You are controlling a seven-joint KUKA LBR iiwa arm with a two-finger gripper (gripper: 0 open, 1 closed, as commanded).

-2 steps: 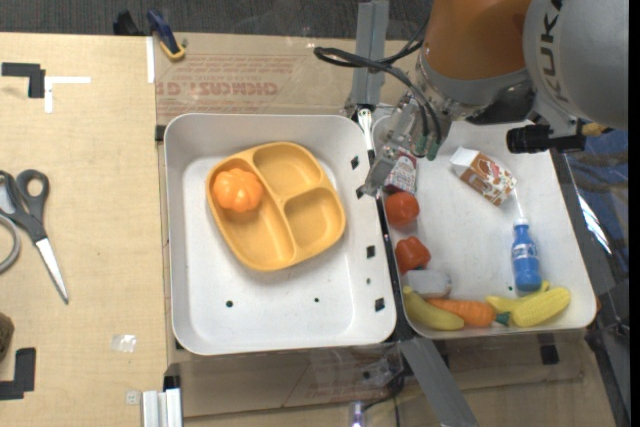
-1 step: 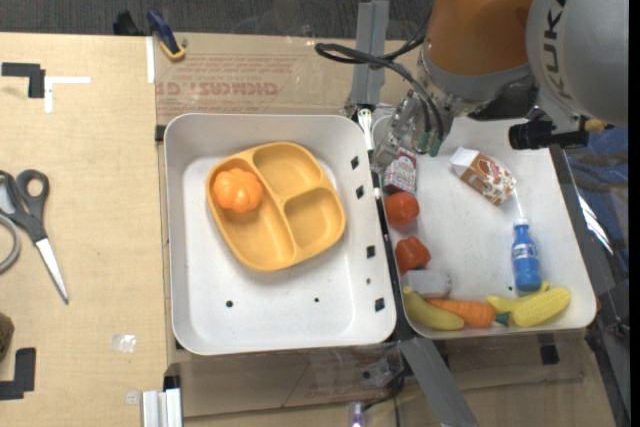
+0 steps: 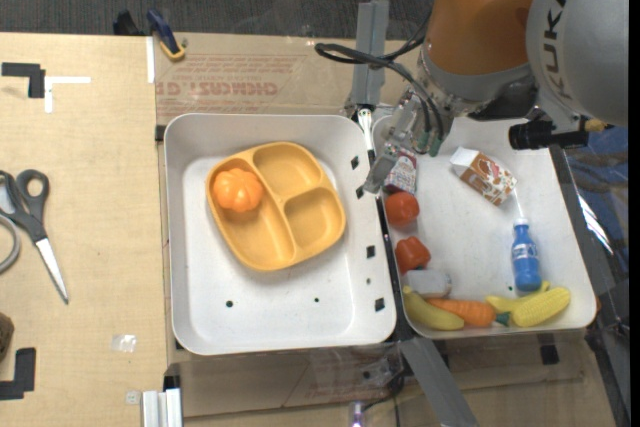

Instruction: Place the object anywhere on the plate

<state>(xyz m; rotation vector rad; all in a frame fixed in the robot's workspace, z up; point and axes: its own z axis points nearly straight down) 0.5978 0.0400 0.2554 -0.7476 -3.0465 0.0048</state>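
Orange fruit (image 3: 237, 191) sits in the yellow plate's (image 3: 300, 225) left compartment, centre-left of frame. Upper right, the claw (image 3: 400, 150) hangs over the right bin's (image 3: 560, 215) left edge; its state is unclear. Descending, it might strike the bin wall.

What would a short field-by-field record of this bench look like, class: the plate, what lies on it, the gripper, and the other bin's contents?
plate: yellow divided plate, in the left bin
on plate: orange fruit, in the plate's left compartment
gripper: gripper, above the divide between the bins, near a small packet
right bin: two red pieces, carton, blue bottle, carrot, banana, corn
outside the bins: scissors
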